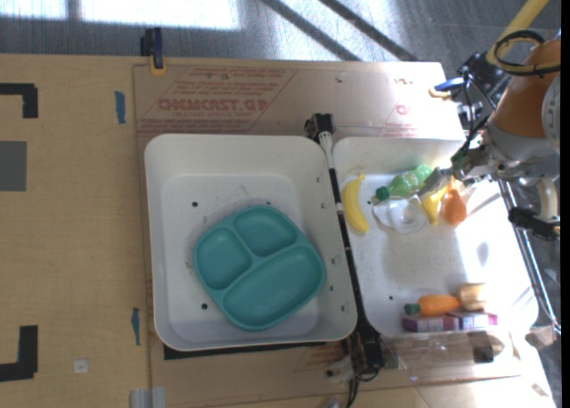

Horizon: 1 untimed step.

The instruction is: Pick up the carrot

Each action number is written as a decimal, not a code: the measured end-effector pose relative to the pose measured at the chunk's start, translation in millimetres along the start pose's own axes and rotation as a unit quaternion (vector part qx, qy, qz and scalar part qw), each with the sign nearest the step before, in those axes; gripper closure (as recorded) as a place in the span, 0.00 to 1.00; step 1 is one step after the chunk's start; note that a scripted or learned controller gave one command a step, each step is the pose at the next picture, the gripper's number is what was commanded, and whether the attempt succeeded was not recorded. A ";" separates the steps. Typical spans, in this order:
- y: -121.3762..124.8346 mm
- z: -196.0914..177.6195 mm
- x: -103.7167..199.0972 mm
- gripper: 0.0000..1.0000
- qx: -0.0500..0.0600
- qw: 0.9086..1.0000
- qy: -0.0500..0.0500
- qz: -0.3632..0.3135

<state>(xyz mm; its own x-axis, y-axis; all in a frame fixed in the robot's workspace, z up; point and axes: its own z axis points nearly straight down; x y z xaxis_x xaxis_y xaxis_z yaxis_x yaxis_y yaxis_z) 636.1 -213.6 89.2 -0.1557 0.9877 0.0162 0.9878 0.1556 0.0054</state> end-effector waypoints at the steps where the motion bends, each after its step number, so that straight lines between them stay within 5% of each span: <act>1: 16.1 0.2 -2.9 0.00 0.007 1.000 0.002 -0.023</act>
<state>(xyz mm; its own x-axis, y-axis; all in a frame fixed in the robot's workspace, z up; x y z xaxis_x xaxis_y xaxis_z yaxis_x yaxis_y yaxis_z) 652.5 -214.0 89.0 -0.2005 0.9795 0.0205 0.9796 0.2006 -0.0073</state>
